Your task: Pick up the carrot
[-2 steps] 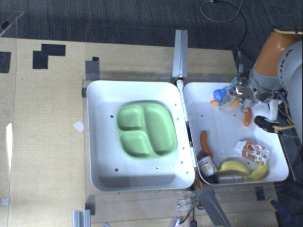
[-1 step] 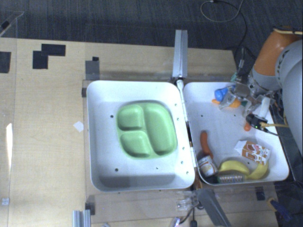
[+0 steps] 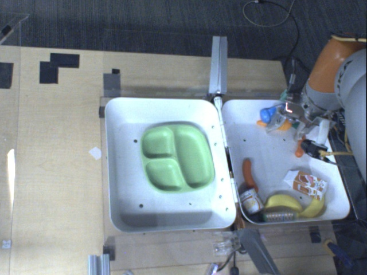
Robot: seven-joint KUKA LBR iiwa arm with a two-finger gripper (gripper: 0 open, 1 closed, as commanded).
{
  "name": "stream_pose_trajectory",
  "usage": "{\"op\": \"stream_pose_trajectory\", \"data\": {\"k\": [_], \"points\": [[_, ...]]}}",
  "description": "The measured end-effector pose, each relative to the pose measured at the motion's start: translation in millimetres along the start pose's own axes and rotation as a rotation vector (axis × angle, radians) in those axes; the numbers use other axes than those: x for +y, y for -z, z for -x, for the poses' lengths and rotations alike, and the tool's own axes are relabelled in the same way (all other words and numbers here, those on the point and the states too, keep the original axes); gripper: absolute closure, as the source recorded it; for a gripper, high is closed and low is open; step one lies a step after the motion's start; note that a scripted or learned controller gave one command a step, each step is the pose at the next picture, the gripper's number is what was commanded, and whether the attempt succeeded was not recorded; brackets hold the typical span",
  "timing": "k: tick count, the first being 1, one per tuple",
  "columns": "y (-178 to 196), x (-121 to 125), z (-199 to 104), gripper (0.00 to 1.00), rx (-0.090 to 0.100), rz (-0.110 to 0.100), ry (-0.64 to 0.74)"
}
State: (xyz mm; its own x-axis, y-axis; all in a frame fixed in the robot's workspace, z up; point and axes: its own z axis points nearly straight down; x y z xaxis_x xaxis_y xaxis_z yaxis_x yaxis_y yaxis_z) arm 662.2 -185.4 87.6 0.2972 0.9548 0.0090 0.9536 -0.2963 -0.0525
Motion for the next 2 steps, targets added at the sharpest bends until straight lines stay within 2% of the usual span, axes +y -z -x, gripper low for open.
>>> {"op": "stream_pose_trajectory", "data": {"k": [1,2], "points": [[-2.7,-5.3,-0.5,0.00,-0.005,-0.032,-0.509],[9.9,-0.1,-1.9,1.00,-0.002,0.003,-0.505]]}}
